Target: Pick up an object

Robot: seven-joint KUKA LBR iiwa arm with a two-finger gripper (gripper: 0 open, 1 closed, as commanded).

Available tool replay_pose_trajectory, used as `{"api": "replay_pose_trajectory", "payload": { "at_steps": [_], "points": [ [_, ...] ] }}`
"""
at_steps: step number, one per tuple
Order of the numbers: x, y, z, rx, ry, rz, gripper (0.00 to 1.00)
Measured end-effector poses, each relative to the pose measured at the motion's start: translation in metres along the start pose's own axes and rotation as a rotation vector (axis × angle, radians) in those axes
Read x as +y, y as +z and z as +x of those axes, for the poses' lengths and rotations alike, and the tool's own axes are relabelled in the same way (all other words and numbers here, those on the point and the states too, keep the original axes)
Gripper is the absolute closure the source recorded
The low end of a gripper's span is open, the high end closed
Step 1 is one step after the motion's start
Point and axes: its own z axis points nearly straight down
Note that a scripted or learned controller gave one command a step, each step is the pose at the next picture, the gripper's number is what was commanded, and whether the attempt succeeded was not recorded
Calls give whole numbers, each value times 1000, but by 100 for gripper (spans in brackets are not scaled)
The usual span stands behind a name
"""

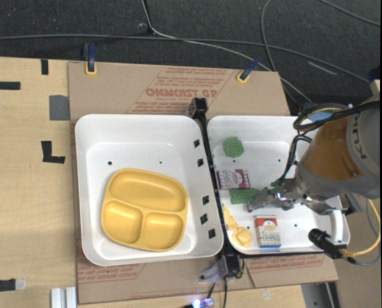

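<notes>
**Crowded bin, uncertain grip**

The claw point(262, 201) is seen low in the right bin point(277, 140), its tip at a green block point(241, 196). Whether the block is gripped cannot be told. A purple packet point(234, 178) lies touching the block, a red box point(266, 230) near, yellow pieces point(237, 231) beside it, and a green ball point(233, 147) farther back. The packet could be dragged along, or the block nudged aside and missed. A yellow tray point(145, 208) sits in the left bin point(88, 172).
</notes>
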Motion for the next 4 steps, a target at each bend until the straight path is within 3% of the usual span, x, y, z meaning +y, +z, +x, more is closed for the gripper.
{"api": "replay_pose_trajectory", "payload": {
  "at_steps": [1,4],
  "points": [
    [1,-11,-1,-3,1,-4,100],
    [-2,-186,7,-1,-1,-5,100]
  ]
}}
